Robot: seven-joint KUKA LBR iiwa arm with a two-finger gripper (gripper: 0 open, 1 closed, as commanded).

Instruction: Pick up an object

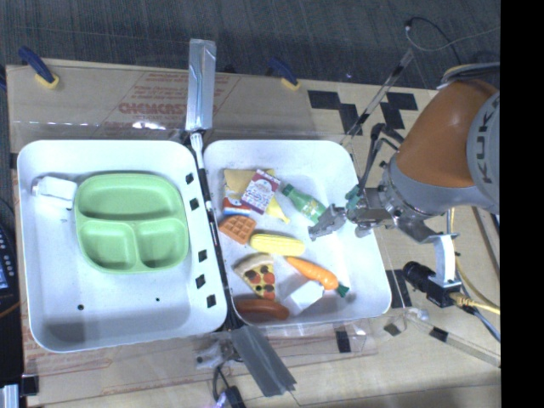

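The desk (476, 347) carries two white bins side by side. The left bin (51, 313) holds a green divided plate (132, 219). The right bin (361, 262) holds toy food: a carrot (313, 272), a corn cob (276, 244), a sausage (262, 309), a pizza slice (258, 277), a waffle (237, 228), a green bottle (303, 201) and a red-and-white packet (257, 194). The claw (327, 222) hangs over the right bin, just beside the bottle and corn; whether its tips are spread or pressed together cannot be told.
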